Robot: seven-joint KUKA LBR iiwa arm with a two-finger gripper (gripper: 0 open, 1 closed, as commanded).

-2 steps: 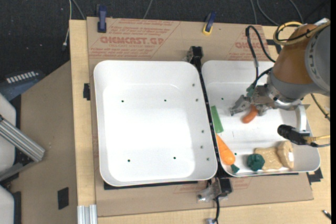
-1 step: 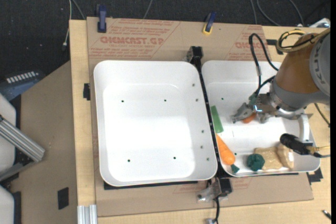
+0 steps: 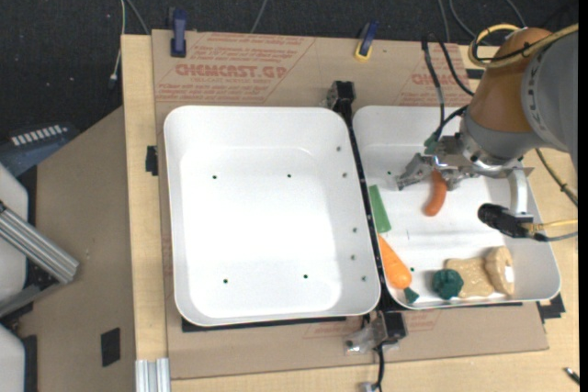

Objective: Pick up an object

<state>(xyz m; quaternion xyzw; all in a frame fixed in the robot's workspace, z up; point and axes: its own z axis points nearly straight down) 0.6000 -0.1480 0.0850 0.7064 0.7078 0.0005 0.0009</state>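
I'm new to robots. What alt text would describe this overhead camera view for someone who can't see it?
A grey-and-orange robot arm has its pincer poised at the top of an orange-red sausage-shaped item in the right-hand white bin. Nearby lie a carrot, a green strip, a dark green lump and tan bread-like pieces.

A bulky grey arm (image 3: 560, 78) with a rounded orange band (image 3: 501, 92) ends in a silvery metal gripper (image 3: 434, 179).

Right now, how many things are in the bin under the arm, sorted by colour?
Orange: 2 (reddish-orange sausage-shaped piece, orange carrot-shaped piece)
Green: 2 (flat green strip, dark green round lump)
Tan: 2 (tan bread-like chunk, tan round slice)
Total: 6
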